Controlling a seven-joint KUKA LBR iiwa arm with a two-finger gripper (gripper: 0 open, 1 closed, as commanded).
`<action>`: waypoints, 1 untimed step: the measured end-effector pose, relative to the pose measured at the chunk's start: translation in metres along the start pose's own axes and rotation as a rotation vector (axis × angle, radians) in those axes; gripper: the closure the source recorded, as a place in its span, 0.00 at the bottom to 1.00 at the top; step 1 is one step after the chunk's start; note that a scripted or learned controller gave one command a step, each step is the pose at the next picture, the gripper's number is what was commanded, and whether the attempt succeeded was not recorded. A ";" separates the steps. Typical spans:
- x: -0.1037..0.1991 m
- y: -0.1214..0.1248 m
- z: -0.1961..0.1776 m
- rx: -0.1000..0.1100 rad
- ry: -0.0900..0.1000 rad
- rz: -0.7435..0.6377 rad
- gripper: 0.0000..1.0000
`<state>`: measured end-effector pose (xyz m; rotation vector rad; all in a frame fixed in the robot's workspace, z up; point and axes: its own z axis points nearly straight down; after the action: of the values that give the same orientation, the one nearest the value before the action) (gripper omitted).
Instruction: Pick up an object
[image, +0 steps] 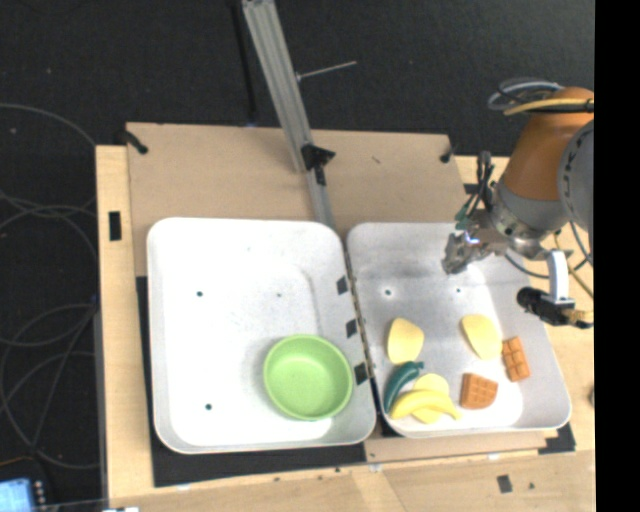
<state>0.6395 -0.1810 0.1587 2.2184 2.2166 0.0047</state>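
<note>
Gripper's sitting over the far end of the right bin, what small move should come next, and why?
Probably bring the gripper toward the near side of the right bin, over the pale yellow piece. It hangs above bare bin floor now, and that piece lies closest, apart from the other items.

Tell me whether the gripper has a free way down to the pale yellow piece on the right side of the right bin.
Probably yes. The gripper hangs over the far part of the right bin, and the pale yellow piece lies open nearer the camera, apart from the orange waffle block beside it, with nothing above it.
</note>
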 end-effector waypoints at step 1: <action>0.007 0.003 -0.048 -0.001 0.000 -0.004 1.00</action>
<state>0.6420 -0.1741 0.2069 2.2134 2.2206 0.0062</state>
